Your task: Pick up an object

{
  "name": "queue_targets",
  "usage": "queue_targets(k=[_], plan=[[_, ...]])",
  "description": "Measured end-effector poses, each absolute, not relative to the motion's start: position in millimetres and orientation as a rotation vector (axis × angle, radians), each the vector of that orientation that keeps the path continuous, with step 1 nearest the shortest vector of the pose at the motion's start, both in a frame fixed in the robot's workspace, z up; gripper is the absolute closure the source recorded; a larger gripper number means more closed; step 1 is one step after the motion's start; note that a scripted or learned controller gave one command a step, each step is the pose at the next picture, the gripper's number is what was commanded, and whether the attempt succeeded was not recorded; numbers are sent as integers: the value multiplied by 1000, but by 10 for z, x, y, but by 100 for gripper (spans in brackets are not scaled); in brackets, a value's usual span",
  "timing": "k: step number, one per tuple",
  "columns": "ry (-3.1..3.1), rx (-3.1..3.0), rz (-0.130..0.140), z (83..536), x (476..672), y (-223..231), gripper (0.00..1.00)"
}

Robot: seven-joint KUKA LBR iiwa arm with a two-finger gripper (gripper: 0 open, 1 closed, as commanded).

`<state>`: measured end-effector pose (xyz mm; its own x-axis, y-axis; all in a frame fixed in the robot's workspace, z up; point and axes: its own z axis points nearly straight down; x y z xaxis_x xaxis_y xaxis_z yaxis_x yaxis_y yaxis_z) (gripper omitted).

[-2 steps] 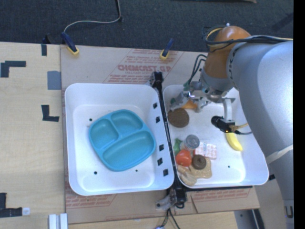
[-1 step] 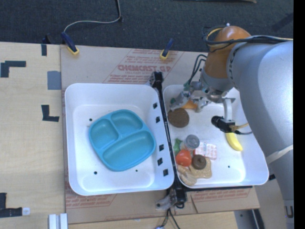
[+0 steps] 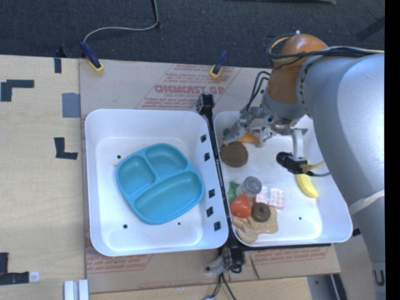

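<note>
My gripper point(image 3: 248, 129) hangs low over the far left part of the right bin point(image 3: 325, 227). Just below it lies a small orange item point(image 3: 251, 138), partly covered by the gripper. A round brown disc point(image 3: 234, 154) rests on the bin floor just in front of the gripper, close to the bin's left wall. Whether the gripper touches either one is hidden.
Nearer the front of the right bin lie a yellow banana point(image 3: 307, 185), a grey round lid point(image 3: 252, 185), a green piece point(image 3: 233, 189), a red tomato point(image 3: 240, 206), a chocolate donut point(image 3: 260, 212), a pink-white packet point(image 3: 271, 197) and a tan piece point(image 3: 255, 229). The left bin point(image 3: 103, 130) holds a blue divided plate point(image 3: 160, 182).
</note>
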<state>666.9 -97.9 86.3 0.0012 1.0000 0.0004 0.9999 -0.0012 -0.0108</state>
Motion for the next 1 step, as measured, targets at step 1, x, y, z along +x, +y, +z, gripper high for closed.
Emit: queue_targets(k=[1], plan=[[-2215,-2217,12,863,6670,-979,0]])
